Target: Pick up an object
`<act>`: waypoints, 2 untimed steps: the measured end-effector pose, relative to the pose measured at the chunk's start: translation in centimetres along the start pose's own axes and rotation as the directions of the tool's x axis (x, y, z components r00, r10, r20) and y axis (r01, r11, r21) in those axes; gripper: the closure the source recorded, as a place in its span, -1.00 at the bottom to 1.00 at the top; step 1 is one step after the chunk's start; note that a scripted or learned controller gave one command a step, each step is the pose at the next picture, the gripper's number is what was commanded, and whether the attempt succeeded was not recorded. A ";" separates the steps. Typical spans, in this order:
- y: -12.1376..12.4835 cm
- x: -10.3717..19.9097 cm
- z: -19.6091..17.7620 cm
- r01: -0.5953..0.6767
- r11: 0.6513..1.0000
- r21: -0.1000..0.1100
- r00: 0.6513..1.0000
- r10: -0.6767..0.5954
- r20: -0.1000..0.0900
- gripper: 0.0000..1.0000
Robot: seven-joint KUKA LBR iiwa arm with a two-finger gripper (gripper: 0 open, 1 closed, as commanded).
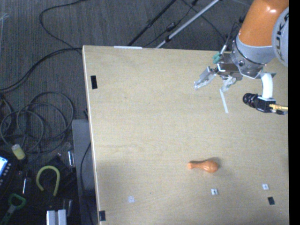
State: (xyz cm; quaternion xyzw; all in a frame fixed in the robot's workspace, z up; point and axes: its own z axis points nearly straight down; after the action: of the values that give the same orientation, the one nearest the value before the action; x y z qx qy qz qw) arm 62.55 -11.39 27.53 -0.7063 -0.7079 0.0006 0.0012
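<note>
A small orange pear-shaped object (205, 165) lies on its side on the tan bench top (150, 125), toward the lower right, with its narrow end pointing left. My gripper (211, 98) hangs at the upper right, well above and beyond the object in the view. It is open: one finger (202, 81) is splayed left and the other (224, 100) points down. Nothing is between them. The grey wrist and orange band (265, 13) rise behind it.
A black and yellow fitting (258, 102) sticks out of the wrist at the right. Small black (94, 82) and white (214, 191) markers dot the board. The bench's left edge (88, 125) drops to a floor with cables (37, 121) and tools.
</note>
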 end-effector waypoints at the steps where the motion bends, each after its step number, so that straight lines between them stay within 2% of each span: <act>1: 3.5 -5.4 5.6 0.015 1.000 -0.001 1.000 -0.015 0.004 -1.00; 2: 4.3 -11.0 14.7 0.188 0.982 0.000 0.982 -0.188 0.004 -1.00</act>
State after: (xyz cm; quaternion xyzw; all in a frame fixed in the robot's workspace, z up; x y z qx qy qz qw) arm 66.79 -22.41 12.84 -0.6362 -0.7715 0.0015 -0.0002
